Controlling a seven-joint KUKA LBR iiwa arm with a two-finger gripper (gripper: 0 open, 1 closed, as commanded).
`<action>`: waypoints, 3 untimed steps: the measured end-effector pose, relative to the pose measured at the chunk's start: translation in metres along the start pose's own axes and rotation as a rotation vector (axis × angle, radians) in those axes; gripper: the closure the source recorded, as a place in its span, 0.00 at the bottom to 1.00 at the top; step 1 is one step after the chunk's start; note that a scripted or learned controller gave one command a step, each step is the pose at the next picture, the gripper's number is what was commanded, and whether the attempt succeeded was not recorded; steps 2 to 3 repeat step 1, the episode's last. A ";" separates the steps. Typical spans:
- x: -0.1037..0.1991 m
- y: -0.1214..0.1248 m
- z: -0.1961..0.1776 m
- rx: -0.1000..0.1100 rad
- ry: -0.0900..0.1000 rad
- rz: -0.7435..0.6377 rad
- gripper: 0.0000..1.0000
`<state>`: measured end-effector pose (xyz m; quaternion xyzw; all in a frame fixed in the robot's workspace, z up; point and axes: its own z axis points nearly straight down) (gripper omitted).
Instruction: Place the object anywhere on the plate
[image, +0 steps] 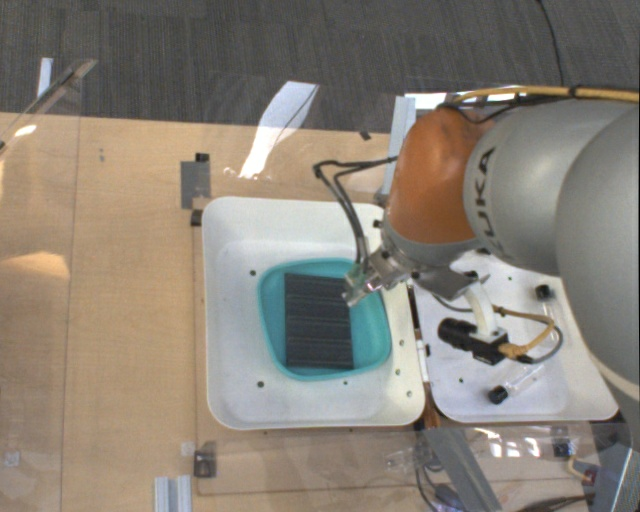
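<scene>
The gripper (358, 288) sits over the right edge of the teal plate (375, 335) in the left bin (230, 300); its state cannot be determined. A dark ribbed object (318, 322) lies flat on the plate, its upper right corner just beside the gripper tip.

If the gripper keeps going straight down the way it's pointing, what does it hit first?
Probably the dark ribbed pad lying on the teal plate, near the pad's right edge. The gripper sits over that spot, though its height above it is unclear.
</scene>
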<state>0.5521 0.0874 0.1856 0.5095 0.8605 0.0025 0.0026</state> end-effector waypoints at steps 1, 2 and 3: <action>0.000 0.000 0.000 0.000 0.000 0.000 0.00; 0.000 0.000 0.000 0.000 0.000 0.000 0.00; 0.000 0.000 0.000 0.000 0.000 0.000 0.00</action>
